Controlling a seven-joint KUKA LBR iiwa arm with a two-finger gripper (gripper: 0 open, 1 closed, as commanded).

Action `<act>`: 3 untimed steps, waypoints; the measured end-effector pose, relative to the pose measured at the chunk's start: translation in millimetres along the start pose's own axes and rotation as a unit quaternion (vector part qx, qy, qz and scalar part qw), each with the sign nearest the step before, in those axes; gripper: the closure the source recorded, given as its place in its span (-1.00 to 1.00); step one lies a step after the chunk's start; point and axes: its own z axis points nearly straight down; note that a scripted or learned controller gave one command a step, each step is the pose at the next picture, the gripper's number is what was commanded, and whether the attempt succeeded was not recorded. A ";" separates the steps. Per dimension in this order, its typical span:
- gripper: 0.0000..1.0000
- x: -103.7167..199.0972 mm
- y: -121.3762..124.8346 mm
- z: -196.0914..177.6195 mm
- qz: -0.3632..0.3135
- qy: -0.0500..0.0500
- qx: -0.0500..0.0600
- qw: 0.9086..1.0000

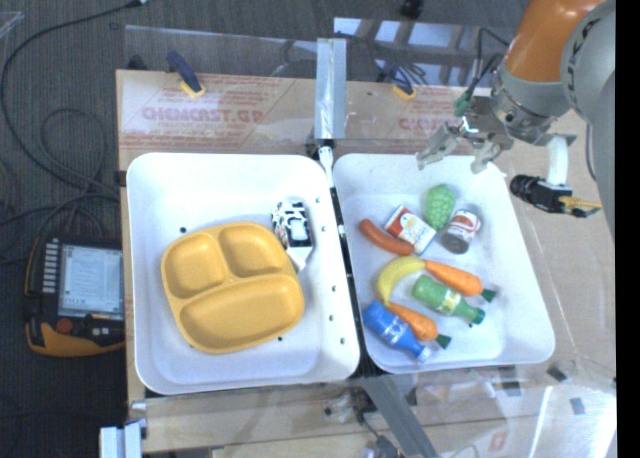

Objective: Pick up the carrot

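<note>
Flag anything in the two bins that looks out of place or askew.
The small black-and-white toy in the left bin lies tilted against the yellow tray's rim, not flat. In the right bin the carrot lies loose among jumbled toy groceries. Nothing looks spilled or broken.

left bin: yellow tray (233, 288), toy cow (293, 223) | right bin: banana (396, 275), blue bottle (392, 330), green bottle (447, 300)

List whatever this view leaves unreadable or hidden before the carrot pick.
- Carrot, camera view: its green end is tucked against the green bottle.
- Second, smaller carrot: partly overlapped by the blue bottle and the banana.
- Can and small carton: label print is too small to read.
- Arm: cut off by the top and right edges.
- Small black-and-white object in the left bin: too small to identify.
</note>
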 end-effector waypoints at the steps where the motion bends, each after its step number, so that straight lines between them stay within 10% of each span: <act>1: -1.00 -5.9 -26.0 99.6 -0.064 -0.001 0.000 0.998; 2: -1.00 -37.8 -78.0 64.0 -0.001 0.000 0.000 1.000; 3: -1.00 -8.1 -121.3 125.3 -0.092 -0.004 -0.007 0.996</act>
